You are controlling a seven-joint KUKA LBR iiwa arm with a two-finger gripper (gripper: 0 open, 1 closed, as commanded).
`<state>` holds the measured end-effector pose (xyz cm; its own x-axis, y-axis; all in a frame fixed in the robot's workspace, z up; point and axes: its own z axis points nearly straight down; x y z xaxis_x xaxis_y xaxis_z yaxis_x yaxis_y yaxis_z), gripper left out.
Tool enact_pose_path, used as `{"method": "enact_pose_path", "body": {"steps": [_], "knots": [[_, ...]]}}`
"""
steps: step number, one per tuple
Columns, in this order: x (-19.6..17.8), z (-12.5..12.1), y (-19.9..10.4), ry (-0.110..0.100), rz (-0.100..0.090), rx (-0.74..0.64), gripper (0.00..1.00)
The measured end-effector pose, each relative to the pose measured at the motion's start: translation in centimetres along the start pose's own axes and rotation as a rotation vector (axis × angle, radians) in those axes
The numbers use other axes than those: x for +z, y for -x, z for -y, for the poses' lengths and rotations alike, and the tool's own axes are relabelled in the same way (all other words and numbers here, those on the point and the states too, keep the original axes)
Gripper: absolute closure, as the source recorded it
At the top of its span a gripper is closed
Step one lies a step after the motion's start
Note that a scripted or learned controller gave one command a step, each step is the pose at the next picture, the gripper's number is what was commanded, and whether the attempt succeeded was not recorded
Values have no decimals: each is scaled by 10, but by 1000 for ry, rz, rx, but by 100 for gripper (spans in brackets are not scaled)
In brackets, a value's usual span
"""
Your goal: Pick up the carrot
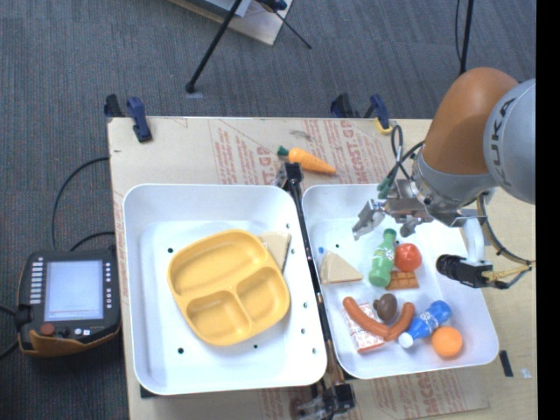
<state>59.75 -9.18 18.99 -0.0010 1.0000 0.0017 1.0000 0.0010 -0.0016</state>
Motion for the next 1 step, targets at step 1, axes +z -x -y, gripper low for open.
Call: {"method": "enact_pose_path", "body": {"steps": [1], "knots": [[106, -43, -10, -11, -2, 125, 0]]}}
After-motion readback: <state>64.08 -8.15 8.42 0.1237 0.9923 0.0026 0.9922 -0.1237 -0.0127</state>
